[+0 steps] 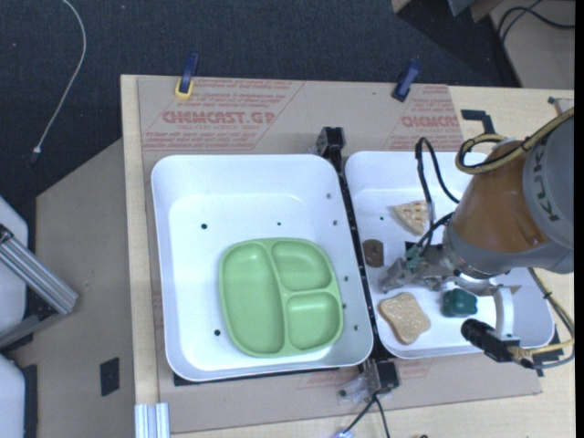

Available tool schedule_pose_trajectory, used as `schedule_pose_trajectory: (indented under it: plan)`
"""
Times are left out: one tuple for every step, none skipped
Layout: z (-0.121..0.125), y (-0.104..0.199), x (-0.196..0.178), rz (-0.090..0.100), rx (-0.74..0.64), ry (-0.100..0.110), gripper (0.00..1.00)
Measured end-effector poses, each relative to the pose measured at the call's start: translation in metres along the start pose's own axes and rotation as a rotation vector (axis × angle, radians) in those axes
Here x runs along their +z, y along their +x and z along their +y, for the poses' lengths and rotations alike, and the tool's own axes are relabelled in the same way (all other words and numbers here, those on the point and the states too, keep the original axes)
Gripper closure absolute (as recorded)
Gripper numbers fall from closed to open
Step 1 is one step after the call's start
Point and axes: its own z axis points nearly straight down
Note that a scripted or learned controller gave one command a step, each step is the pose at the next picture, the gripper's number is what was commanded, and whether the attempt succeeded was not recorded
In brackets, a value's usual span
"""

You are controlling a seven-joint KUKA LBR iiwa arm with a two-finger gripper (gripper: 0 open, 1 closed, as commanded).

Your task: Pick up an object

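Camera view has the grey two-finger pincer [401, 275] low inside the right white bin [383, 173]; whether it is open or closed I cannot tell. Just below the pincer lies a tan slice of toy bread [404, 318]. Left of the pincer sits a small brown cylinder [372, 252], above it a pale wedge-shaped piece [412, 214], right of it a teal block [458, 302]. Farther left, the left white bin [182, 199] holds a green divided plastic plate [278, 296].
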Motion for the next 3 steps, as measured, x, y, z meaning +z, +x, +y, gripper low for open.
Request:
schedule_pose_trajectory:
  plan:
    - [0.001,0.000,-0.013,-0.002,0.001,-0.008,1.00]
    - [-0.007,-0.004,-0.064,-0.004,0.000,-0.013,1.00]
    - [0.004,-0.006,-0.113,-0.004,-0.002,-0.015,1.00]
